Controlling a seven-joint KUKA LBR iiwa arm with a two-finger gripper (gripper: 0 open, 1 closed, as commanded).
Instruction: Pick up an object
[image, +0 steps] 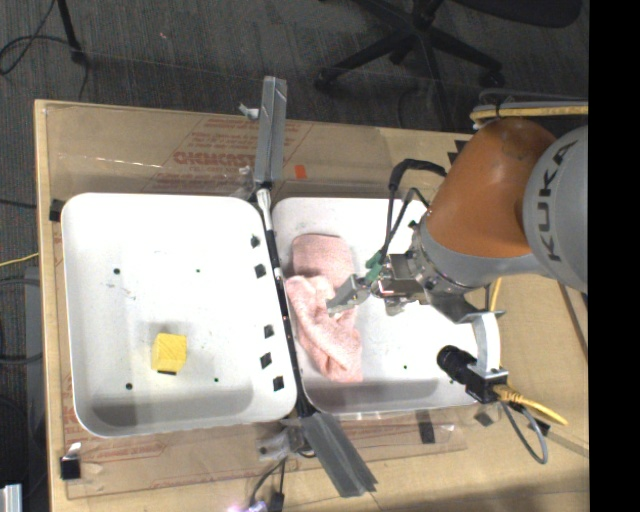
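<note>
Gripper (347, 297) over pink cloth (322, 310) — yellow block (169, 353) in other bin.

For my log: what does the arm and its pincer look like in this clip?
The arm is grey with a broad orange band and dark KUKA lettering. Black cables loop near the wrist. The pincer is small, metallic grey, with a green spot behind it. A black fitting with a yellow cable sits below.
</note>
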